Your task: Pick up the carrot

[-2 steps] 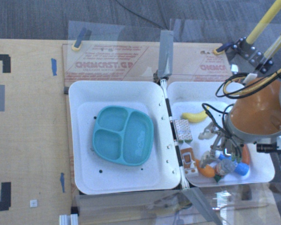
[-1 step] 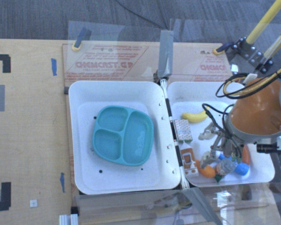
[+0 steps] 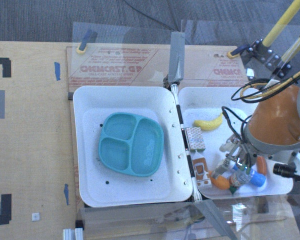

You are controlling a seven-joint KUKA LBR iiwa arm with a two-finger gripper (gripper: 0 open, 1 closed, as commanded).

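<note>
The small orange carrot, a smooth rounded plastic-looking piece with a green tip at its right end, lies near the front edge of the right shallow white bin. The metal two-finger gripper hangs just above and slightly behind it; one finger reaches down toward the carrot's upper left end, but whether it touches cannot be told. The fingers look slightly parted, yet wires and small parts crowd the area, so how far they stand apart cannot be told, and nothing is clearly seen between them.

Just right of the carrot lies a blue cylindrical object, glossy, with a clear or white part toward its left end. Behind that sits an orange-red elongated piece, partly hidden by the arm's orange band. To the carrot's left, against the bin's left wall, lies a small flat packet with orange and white print, and behind it a small grey speckled box. A smooth yellow banana, curved, rests further back in the same bin.

The left white bin holds a turquoise plastic divided plate with three compartments and rounded corners.
</note>
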